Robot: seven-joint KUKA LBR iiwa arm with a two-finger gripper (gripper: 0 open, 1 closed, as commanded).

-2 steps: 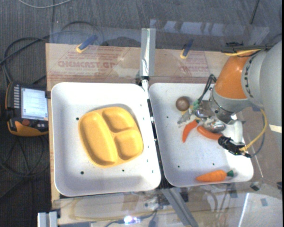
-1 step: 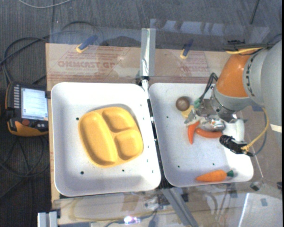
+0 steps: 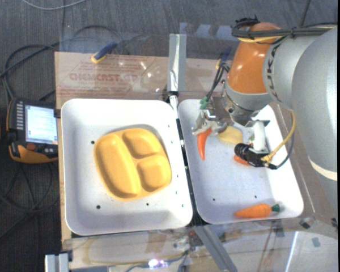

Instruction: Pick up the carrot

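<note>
A slim orange carrot [image 3: 202, 145] points downward near the left wall of the right bin [image 3: 246, 191]. Its upper end meets the tip of my gripper [image 3: 209, 126], which hangs right over it under the orange wrist band. I cannot tell whether the carrot is gripped or lying on the bin floor. A second, thicker carrot with a green end [image 3: 254, 211] lies flat in the bin's front right corner, well apart from the gripper.
A small red-orange item [image 3: 241, 158] and a pale yellow one [image 3: 230, 135] lie beside the gripper in the right bin. The left bin [image 3: 82, 208] holds a yellow divided tray [image 3: 134, 162]. A tablet [image 3: 39, 124] sits on the floor at far left.
</note>
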